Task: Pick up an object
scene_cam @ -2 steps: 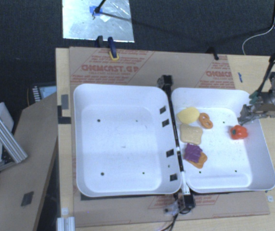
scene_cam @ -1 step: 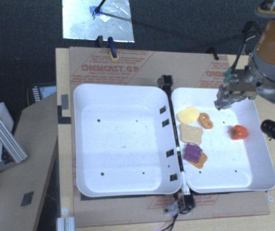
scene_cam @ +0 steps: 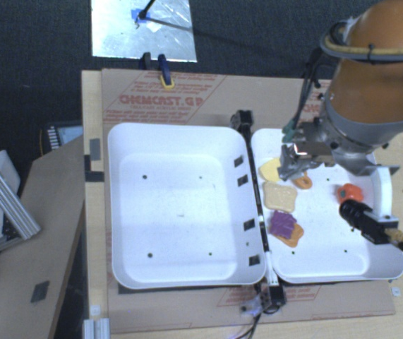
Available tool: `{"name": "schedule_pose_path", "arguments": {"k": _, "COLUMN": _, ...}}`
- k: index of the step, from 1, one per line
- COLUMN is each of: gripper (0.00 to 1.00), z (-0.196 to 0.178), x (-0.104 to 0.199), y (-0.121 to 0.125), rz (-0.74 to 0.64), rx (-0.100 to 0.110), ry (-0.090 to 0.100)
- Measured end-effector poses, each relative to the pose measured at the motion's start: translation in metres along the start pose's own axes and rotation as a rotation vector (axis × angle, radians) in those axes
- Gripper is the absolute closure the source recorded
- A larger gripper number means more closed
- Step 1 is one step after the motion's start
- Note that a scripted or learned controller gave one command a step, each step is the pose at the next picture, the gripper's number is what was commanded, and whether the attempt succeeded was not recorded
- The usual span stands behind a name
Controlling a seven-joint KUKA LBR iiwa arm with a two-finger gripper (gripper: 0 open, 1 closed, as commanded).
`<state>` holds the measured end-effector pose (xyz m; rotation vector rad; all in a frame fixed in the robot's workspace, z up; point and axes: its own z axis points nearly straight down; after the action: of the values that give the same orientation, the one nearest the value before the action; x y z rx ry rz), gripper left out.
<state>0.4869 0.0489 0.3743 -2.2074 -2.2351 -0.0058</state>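
At the upper left of the frame a silver sheet [scene_cam: 141, 20] lies on the dark floor, above a card [scene_cam: 162, 90] with red print that sits on the pale worktop [scene_cam: 46, 210] under both bins. The left bin [scene_cam: 180, 210] fills the middle of the frame, its white floor showing a few small dark dots. Just right of the seam between the two, along the left side of the right bin [scene_cam: 328, 249], the things to pick lie close together: a yellow piece [scene_cam: 269, 169] uppermost, a tan slice [scene_cam: 280, 197] just below it, then a purple piece [scene_cam: 283, 223] lying partly on an orange wedge [scene_cam: 296, 236]. A small orange bit [scene_cam: 303, 183] sits just right of the slice's upper corner, and a red piece [scene_cam: 351, 191] lies apart near the bin's right wall. The hand [scene_cam: 294, 167] is low over the upper left of this bin, right beside the yellow piece and the small orange bit - whether it is spread or pressed together cannot be told, and nothing can be seen pinched in it. The arm [scene_cam: 377, 55] - grey with an orange band - bulks in the upper right of the frame.
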Motion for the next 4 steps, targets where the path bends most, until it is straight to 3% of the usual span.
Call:
{"name": "schedule_pose_path", "arguments": {"k": 1, "gripper": 1.00, "z": -0.019, "x": 0.043, "y": 0.036, "rz": 0.005, "rx": -0.003, "ry": -0.001}}
{"name": "schedule_pose_path", "arguments": {"k": 2, "gripper": 1.00, "z": -0.065, "x": 0.108, "y": 0.011, "rz": 0.004, "rx": -0.002, "ry": 0.000}}
{"name": "schedule_pose_path", "arguments": {"k": 3, "gripper": 1.00, "z": -0.131, "x": 0.141, "y": 0.017, "rz": 0.006, "rx": -0.005, "ry": 0.000}}
{"name": "schedule_pose_path", "arguments": {"k": 4, "gripper": 1.00, "z": -0.138, "x": 0.164, "y": 0.002, "rz": 0.007, "rx": 0.000, "ry": -0.001}}
